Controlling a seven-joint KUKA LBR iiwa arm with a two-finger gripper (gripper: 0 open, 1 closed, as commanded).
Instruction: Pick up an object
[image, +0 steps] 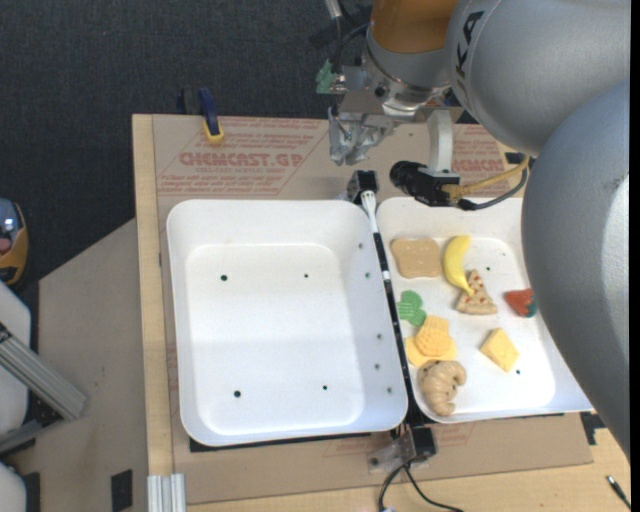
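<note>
Lying in the right bin (560, 395), a curved yellow banana (457, 262); whether the jaws (352, 148) are parted, I cannot tell

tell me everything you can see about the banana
The banana is small, yellow and smooth, likely a plastic toy. It lies flat in the right bin, near the far edge, curving from top to lower right. Toast sits just left of it; its lower end meets the pizza slice. The gripper hangs well away.

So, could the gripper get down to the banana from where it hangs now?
Probably yes. The gripper hangs beyond the bins' far edge, and the banana lies exposed in the right bin, nothing over it, though the pizza slice touches its lower end.
</note>
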